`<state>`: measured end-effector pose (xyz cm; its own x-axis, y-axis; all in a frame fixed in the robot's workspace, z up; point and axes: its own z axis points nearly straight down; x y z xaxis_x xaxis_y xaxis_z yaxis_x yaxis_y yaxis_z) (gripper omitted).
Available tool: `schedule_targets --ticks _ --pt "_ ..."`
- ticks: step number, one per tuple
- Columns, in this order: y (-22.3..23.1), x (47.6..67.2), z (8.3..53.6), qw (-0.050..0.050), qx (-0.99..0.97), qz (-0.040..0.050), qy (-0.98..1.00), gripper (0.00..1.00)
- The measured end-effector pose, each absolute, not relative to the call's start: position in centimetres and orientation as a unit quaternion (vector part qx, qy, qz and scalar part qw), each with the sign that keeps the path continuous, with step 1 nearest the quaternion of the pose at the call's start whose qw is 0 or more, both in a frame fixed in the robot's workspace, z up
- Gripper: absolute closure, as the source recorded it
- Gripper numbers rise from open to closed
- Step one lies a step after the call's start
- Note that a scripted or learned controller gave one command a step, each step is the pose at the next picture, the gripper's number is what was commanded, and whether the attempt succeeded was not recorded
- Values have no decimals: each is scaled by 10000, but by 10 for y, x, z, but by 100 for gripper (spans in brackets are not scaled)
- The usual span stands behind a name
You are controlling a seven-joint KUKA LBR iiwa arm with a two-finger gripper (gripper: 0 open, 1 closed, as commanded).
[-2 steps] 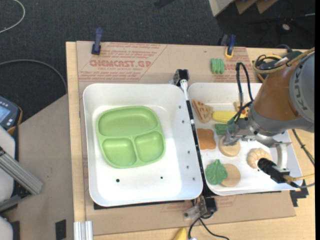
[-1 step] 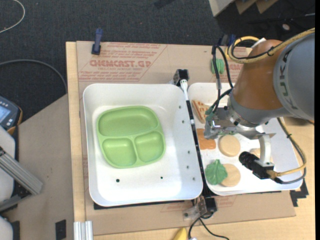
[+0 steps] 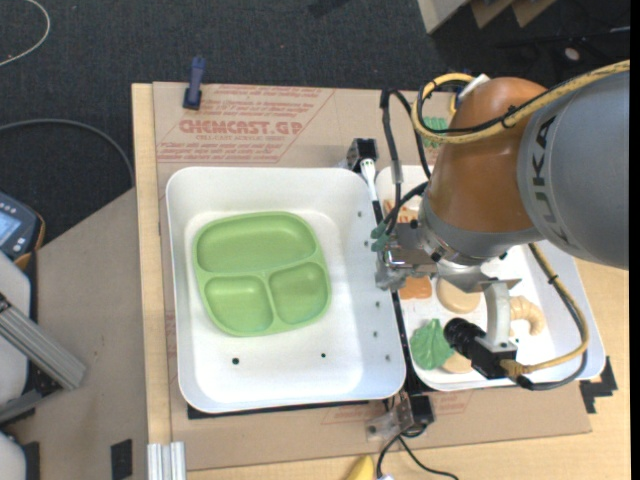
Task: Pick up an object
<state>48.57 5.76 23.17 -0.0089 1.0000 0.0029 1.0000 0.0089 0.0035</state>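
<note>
Camera view, read from its left: the left shallow white bin [image 3: 190,268] carries a light green plastic plate with three compartments [image 3: 262,271], lying near the middle of that bin, toward its far-left part. Next comes the shared wall between the two bins, and just past it the grey arm with its orange band [image 3: 490,158] hangs over the right shallow white bin [image 3: 575,353]. The gripper [image 3: 455,288] sits low under the wrist, above that bin's middle, and I cannot tell how it stands because the wrist covers it. Small things crowd the near part of the right bin: a green leaf-shaped toy [image 3: 430,343] by the near-left corner and a pale tan curved piece [image 3: 527,313] toward the right wall. Judged from this, the nearest candidates lie just toward the near edge from the gripper, while the plate lies well apart to its left.
</note>
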Motion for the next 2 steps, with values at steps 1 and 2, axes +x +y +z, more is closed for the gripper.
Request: schedule_targets --ticks 1,2 --pt "28 481 391 65 7070 81 7071 100" --pt "82 478 313 -32 7052 -30 7090 100"
